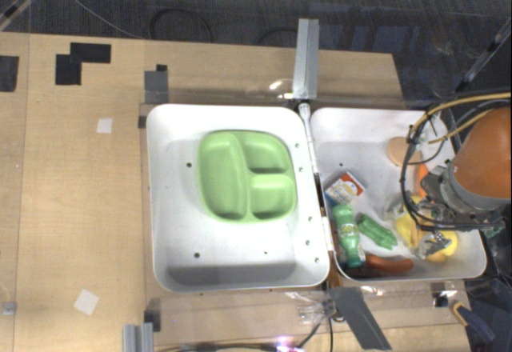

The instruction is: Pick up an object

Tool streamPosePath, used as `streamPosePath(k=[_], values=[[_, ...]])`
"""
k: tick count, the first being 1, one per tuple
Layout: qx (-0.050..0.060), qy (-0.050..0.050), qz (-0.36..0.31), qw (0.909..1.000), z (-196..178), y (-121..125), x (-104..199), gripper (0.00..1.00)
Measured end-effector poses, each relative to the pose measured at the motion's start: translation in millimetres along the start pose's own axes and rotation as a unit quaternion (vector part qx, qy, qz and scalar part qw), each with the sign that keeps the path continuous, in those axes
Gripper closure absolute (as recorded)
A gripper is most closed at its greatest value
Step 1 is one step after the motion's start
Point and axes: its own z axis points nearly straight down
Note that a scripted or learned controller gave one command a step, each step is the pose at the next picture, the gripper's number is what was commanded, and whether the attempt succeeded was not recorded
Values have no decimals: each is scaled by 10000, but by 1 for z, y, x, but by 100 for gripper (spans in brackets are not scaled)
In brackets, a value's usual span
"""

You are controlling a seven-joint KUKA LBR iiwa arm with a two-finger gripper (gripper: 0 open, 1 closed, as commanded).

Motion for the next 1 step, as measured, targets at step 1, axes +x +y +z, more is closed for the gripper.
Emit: streamPosePath(k=[1], values=[[-25,-2,-1118,9937,0,-14,8,0]])
